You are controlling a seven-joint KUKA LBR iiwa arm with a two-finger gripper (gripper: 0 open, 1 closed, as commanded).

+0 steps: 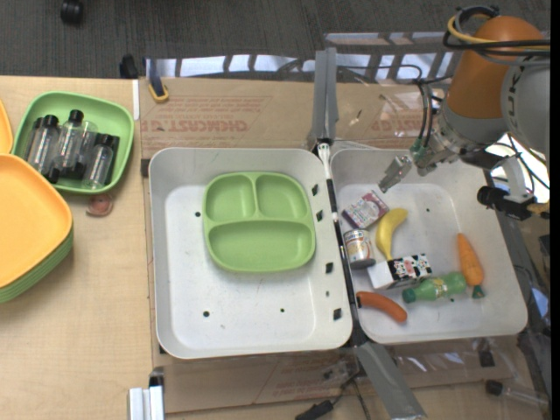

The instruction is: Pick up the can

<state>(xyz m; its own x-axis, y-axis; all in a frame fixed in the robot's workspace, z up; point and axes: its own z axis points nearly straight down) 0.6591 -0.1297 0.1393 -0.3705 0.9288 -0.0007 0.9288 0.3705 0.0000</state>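
The can (357, 247) is small, with a silver top and a brownish label. It stands upright in the right bin (490, 322), close to that bin's left wall. My gripper (394, 175) hangs over the bin's far left part, above and to the right of the can and apart from it. Between the gripper and the can lies a purple packet (366, 208). I see nothing held in the gripper.
A banana (391, 228), a black-and-white box (401, 271), a green bottle (437, 287), a carrot (470, 259) and a red sausage (382, 305) crowd the can's right side. The left bin (175, 304) bears a green divided plate (259, 220).
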